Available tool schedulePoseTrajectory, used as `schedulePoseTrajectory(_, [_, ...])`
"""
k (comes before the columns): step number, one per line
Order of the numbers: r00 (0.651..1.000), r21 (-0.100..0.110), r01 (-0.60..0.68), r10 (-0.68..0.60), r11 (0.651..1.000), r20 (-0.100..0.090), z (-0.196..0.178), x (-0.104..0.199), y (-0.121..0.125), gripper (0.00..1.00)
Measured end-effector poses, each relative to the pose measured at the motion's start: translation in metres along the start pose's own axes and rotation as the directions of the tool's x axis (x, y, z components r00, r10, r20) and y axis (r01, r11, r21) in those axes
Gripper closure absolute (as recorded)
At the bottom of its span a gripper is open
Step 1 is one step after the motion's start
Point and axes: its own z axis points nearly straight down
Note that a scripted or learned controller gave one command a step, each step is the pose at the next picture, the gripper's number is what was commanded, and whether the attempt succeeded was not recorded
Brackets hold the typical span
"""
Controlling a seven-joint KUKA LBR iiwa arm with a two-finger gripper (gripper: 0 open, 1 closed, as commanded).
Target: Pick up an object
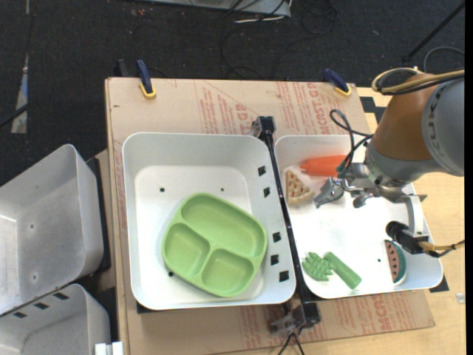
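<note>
orange carrot beside waffle piece, pincer near both

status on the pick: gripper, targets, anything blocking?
Gripper open over right bin, nothing between its fingers. Nearest: waffle piece, orange carrot. Green toy, watermelon slice further off. Nothing blocking.

Orange carrot, waffle, green toy, watermelon slice lie in right bin.

Arm: rounded grey metal links, glossy orange band above wrist. Black and yellow cables loop over the band. Metallic silver two-finger tool on grey wrist.
</note>
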Motion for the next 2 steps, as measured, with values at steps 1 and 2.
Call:
schedulePoseTrajectory(1, [1.0, -0.001, 0.0, 0.0, 1.0, 0.0, 0.045, 0.001, -0.001, 0.0])
schedulePoseTrajectory(2, [1.0, -0.007, -0.001, 0.001, 1.0, 0.001, 0.032, 0.001, 0.001, 1.0])
